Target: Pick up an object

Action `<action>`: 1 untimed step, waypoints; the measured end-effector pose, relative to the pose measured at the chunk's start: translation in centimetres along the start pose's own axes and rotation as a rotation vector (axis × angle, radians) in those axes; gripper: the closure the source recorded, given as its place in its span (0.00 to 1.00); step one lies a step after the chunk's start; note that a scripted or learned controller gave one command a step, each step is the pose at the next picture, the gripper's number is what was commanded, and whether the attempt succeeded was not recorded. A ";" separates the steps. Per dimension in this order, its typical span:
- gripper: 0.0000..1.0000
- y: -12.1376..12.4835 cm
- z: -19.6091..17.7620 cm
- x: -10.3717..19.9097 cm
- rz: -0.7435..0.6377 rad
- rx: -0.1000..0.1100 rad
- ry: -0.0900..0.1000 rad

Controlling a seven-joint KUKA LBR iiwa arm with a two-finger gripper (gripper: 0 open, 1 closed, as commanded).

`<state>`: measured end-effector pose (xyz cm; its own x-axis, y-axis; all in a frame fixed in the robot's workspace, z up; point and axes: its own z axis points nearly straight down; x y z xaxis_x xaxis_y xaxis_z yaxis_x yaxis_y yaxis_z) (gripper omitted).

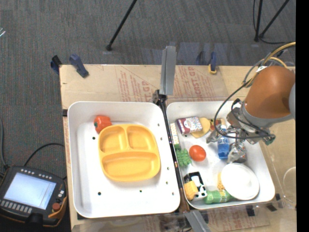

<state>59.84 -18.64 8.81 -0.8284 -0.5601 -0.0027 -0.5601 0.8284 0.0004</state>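
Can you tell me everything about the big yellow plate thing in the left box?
The yellow tray is a divided plate that looks like smooth plastic, with rounded corners and a raised rim. It has three compartments: two smaller ones along the far side and one long one along the near side, and nothing shows in any of them. It lies flat, right side up, turned slightly, around the middle of the left bin. A red pepper-like toy sits right at its far left corner, seemingly touching the rim.
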 end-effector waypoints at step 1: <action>1.00 0.0 -1.0 -0.2 0.004 -0.001 -0.005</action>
<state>59.96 -18.50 9.86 -0.8306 -0.5568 -0.0073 -0.5568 0.8306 0.0019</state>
